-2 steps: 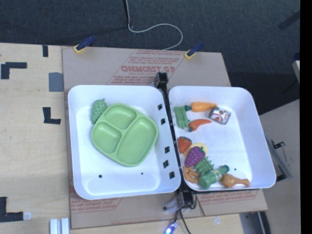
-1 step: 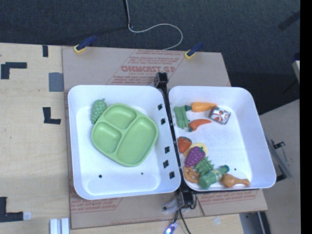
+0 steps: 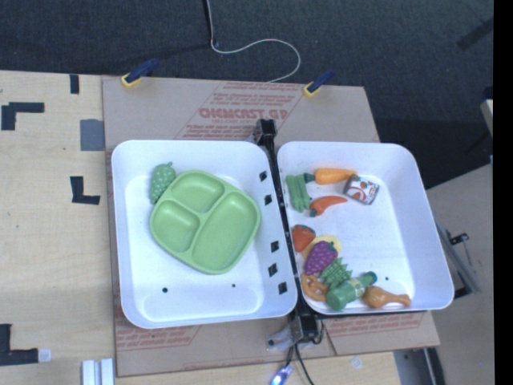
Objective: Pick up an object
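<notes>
Camera view, left bin: holds a green divided plate lying flat, three compartments facing up. A green grape cluster touches the plate's upper-left rim.
Camera view, right bin: holds small toy foods gathered along its left and lower sides.
Upper group: an orange carrot, a small red-and-white can on its side just beside it, a green bean pod and an orange-red pepper below the carrot.
Lower group: a red piece, a purple grape cluster over a yellow piece whose shape is mostly covered, a green leafy piece, a green bottle-like item and a tan drumstick.
Hard to make out: items in the lower group overlap; an orange piece at the bin's lower-left corner is possibly a pretzel.
Divider: black clips run along the seam between the bins.
Bench: cardboard sheet under both bins, held by two blue-and-yellow clamps; a thin cable loops over the dark floor above.
End effector: state cannot be told.
</notes>
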Robot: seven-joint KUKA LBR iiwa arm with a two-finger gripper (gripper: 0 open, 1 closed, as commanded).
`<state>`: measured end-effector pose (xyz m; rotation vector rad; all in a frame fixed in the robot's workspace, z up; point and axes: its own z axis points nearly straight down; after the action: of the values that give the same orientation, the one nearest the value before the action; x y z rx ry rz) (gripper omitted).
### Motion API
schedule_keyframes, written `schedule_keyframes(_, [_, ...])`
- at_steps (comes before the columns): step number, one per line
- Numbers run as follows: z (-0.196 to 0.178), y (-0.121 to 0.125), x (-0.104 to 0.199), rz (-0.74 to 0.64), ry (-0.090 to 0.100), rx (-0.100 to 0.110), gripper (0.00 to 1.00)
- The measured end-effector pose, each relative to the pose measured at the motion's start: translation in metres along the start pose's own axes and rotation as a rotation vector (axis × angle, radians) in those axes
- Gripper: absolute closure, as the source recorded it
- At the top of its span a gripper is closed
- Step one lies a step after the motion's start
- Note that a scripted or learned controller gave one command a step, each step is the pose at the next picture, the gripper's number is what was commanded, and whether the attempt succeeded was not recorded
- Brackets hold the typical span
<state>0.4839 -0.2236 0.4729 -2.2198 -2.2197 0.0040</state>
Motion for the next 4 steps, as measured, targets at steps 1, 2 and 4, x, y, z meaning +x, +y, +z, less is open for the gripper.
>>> schedule_keyframes(1, [0.041, 0.0, 0.0, 0.0, 0.0, 0.0, 1.0])
schedule_keyframes(2, [0.055, 0.0, 0.0, -0.001, -0.001, -0.002, 1.0])
schedule_keyframes(4, [0.05, -0.001, -0.001, 0.003, 0.002, 0.008, 1.0])
